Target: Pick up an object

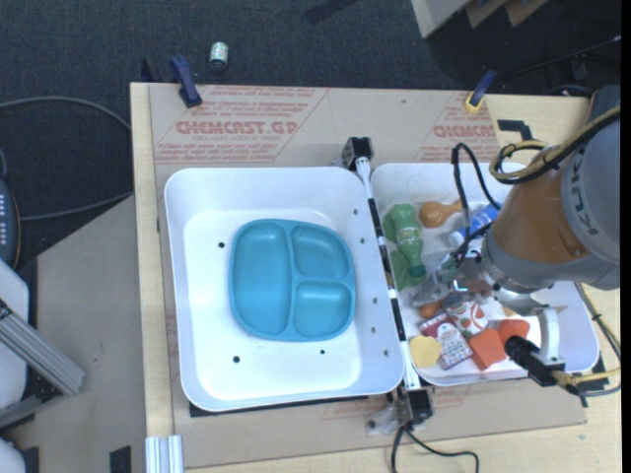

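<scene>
Seen from above at a slant, two white bins sit side by side on a bench. The left bin (pixel 197 264) holds a blue tray (pixel 292 279) with three compartments, lying flat near the middle. The right bin (pixel 414 177) holds a jumble of small objects: a green bottle (pixel 404 233) along its left wall, a tan pear-shaped piece (pixel 437 211) at the far end, and, at the near end, a yellow piece (pixel 425 352), a small printed packet (pixel 452 346) and an orange block (pixel 487 347) close together.

The grey arm (pixel 582 215) reaches in from the right, its orange band over the right bin. The gripper (pixel 455 286) is low among the clutter at the bin's middle; whether its jaws are wide or narrow cannot be told.

This looks like the grasp stage. Next, the gripper likely needs to close on one object and lift straight up, clear of its neighbours.
</scene>
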Robot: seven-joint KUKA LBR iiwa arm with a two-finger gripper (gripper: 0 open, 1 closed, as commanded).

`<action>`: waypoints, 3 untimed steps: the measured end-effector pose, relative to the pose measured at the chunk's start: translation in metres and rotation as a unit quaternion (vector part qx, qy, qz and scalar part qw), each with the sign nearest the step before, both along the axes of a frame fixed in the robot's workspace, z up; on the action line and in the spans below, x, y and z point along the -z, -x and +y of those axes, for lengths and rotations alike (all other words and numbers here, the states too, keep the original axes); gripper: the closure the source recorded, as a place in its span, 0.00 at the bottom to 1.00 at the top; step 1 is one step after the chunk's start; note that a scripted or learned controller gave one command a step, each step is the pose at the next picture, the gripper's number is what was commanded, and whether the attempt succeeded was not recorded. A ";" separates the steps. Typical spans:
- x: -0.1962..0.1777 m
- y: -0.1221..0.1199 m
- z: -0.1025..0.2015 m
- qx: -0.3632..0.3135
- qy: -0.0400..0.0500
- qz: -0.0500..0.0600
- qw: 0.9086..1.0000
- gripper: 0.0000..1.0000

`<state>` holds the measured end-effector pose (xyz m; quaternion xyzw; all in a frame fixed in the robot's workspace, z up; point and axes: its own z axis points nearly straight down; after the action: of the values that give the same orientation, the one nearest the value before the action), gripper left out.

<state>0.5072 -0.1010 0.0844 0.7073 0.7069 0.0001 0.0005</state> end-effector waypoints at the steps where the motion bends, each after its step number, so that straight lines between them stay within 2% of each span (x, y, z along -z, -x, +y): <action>1: 0.000 0.006 0.002 0.000 -0.001 0.001 1.000 0.00; 2: -0.008 -0.048 -0.061 0.000 0.000 0.000 1.000 0.00; 3: 0.000 0.012 -0.004 -0.001 -0.001 0.001 1.000 0.00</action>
<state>0.4950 -0.1050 0.0841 0.7068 0.7074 -0.0002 -0.0007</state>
